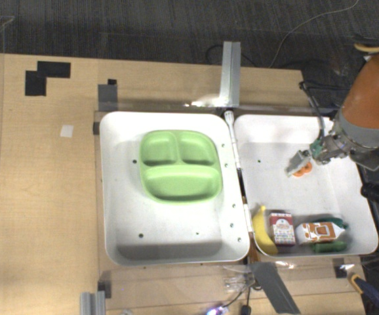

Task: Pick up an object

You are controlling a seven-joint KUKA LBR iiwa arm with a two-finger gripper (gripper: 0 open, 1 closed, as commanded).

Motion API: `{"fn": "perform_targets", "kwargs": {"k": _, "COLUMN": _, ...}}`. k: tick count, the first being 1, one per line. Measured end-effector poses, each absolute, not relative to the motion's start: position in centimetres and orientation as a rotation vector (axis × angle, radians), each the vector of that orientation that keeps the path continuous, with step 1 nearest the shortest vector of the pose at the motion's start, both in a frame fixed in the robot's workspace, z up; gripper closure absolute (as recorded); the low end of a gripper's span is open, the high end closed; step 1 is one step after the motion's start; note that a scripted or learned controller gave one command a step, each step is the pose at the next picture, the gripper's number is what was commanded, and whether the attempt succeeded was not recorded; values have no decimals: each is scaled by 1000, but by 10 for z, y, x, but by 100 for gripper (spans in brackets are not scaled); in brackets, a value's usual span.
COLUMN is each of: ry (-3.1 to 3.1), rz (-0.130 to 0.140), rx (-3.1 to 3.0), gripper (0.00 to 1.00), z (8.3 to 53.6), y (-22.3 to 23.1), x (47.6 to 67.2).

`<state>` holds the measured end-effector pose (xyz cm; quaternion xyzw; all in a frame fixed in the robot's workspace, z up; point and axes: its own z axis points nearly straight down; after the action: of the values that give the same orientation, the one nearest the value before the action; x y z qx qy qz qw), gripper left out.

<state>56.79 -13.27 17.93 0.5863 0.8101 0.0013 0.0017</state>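
Observation:
My gripper (299, 163) hangs low over the middle of the right bin (268, 133), reaching in from the right. A small orange object (301, 171) lies right at its tip, partly covered by it, and I cannot see if it is gripped or only touched. Along the right bin's front edge lie a yellow banana (260, 231), a small red carton (280, 228), an orange-and-white carton (317, 231) and a dark green item (328, 246).
A green divided plate (178, 165) rests in the left bin (120, 195). A metal divider post (231, 71) stands behind the seam between the bins. The arm's orange band (373, 97) looms over the right bin's far right corner.

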Motion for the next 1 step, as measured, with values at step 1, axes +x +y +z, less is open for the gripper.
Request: {"fn": "perform_targets", "kwargs": {"k": 1, "ry": 2502, "rz": 6, "rx": 1888, "gripper": 0, "z": 95, "y": -157, "x": 598}}
